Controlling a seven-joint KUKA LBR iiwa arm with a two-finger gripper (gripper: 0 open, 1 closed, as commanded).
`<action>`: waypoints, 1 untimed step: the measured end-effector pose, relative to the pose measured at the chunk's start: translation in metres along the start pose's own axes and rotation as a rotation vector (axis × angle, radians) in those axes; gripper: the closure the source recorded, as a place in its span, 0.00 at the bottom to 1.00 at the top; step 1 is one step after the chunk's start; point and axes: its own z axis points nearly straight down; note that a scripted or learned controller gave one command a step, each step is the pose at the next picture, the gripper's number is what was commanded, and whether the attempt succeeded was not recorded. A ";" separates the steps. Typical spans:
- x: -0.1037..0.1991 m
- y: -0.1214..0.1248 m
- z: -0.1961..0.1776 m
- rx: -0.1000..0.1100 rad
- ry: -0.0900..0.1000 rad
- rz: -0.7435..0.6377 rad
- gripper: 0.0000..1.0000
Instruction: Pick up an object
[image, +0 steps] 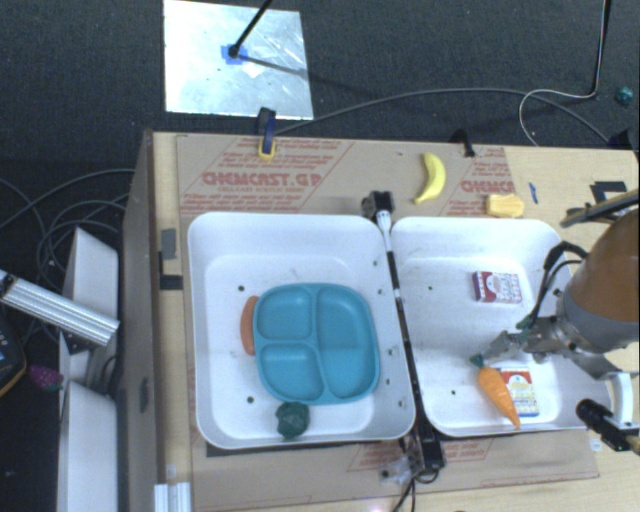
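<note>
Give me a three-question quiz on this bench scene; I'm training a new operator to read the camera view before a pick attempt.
1. True or false: the blue divided plate lies in the right bin.
2. Which item lies nearest the arm? A) banana B) carrot C) dark green object
3. Fill in: the red and white box lies in the ____ bin.

Key
1. False; it lies in the left bin.
2. B; the carrot lies in the right bin beside the arm's end, partly over a small card.
3. right
</note>
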 end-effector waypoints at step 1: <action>0.023 0.000 0.019 0.000 0.001 -0.002 0.00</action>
